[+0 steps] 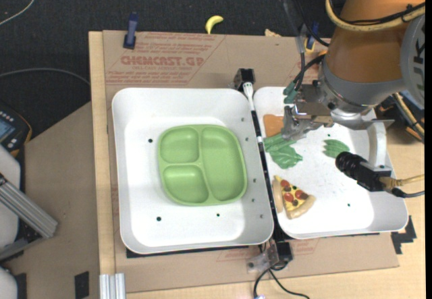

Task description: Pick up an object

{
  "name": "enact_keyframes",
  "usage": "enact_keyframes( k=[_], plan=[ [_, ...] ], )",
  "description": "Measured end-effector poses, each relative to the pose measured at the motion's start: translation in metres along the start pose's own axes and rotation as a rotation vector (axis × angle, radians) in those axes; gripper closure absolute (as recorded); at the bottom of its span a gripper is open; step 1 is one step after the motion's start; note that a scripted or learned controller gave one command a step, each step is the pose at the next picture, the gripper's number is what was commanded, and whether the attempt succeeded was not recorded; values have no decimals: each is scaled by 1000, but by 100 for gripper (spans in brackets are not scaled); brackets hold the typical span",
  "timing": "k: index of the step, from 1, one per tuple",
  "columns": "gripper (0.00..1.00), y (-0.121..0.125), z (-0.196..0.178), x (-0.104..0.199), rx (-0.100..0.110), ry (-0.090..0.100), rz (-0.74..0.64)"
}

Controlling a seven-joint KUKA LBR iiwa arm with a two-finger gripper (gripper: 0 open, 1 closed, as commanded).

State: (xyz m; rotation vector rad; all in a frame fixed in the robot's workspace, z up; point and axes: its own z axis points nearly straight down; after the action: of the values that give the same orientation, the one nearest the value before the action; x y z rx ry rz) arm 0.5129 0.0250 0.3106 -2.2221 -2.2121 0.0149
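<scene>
- You are at the reach-in step: the end effector (pixel 295 130) hangs low over the right bin (pixel 378 220), just above the green leaf toy (pixel 282 152).
- I cannot tell its grip state.
- The pizza slice toy (pixel 294 198) lies below the leaf; the divided green plate (pixel 202 164) sits left.
- Next, I judge, descend and grip the leaf.

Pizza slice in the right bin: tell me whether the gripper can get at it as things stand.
Probably yes. The pizza slice lies flat and apart from the other items, with nothing over it, and the gripper is above the same bin.
</scene>
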Motion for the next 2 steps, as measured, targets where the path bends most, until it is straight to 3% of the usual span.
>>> enact_keyframes(
  k=[1,2],
  plan=[
    [100,-11,60,50,-2,3,-9],
    [100,-30,-70,55,-26,6,-7]
  ],
)
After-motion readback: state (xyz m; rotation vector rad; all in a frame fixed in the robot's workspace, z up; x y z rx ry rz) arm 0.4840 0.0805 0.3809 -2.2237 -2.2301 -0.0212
